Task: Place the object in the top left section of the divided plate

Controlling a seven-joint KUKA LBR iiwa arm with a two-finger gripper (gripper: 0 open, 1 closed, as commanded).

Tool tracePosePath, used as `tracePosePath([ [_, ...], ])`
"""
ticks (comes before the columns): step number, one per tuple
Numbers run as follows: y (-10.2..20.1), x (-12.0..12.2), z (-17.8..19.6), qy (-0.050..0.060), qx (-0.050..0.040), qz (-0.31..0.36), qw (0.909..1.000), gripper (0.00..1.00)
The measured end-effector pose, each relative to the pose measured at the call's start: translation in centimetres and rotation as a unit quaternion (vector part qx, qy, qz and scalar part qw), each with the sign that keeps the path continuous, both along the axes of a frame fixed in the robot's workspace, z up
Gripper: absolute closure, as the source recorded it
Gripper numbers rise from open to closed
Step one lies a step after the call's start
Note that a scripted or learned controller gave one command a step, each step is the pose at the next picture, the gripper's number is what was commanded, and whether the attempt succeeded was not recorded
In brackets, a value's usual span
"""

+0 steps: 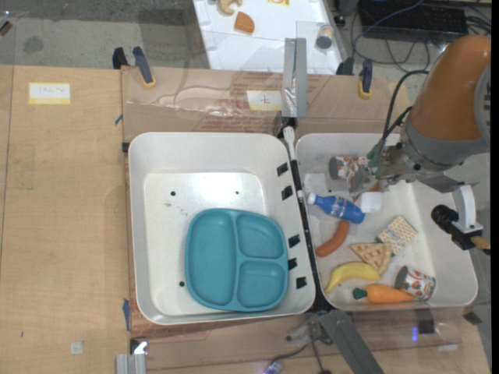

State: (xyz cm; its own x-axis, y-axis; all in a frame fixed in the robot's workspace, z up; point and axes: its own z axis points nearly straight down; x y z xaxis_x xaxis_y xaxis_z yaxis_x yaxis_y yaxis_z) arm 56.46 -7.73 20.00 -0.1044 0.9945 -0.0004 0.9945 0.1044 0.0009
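A round-cornered teal plastic plate with three sections (212, 257) lies flat in the left white bin (141, 232). Its one big section is on the left and its two small sections are on the right, one above the other. The toys are all in the right white bin (461, 285). The grey gripper (365, 176) is low over the top part of that bin, just beside a small patterned can (343, 167). I cannot tell if the gripper is open or closed. Below it a blue bottle (337, 207) lies on its side, its long way going left to right; its label is too small to read. Nearer the front lie a red sausage (333, 240), a yellow banana (351, 273) and an orange carrot (386, 294). A white sticker (263, 98) on the brown counter has a mark I cannot read.
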Motion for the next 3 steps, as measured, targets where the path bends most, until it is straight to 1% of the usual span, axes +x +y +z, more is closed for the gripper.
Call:
tracePosePath([
  [1, 5.1, -1.4, 2.5, 0.000, 0.0002, 0.154, 0.9880, 1.00],
  [2, 13.9, -2.9, -0.8, 0.000, 0.0004, 0.178, 0.9841, 1.00],
  [3, 13.9, -2.9, -0.8, 0.000, 0.0005, 0.177, 0.9842, 0.00],
])
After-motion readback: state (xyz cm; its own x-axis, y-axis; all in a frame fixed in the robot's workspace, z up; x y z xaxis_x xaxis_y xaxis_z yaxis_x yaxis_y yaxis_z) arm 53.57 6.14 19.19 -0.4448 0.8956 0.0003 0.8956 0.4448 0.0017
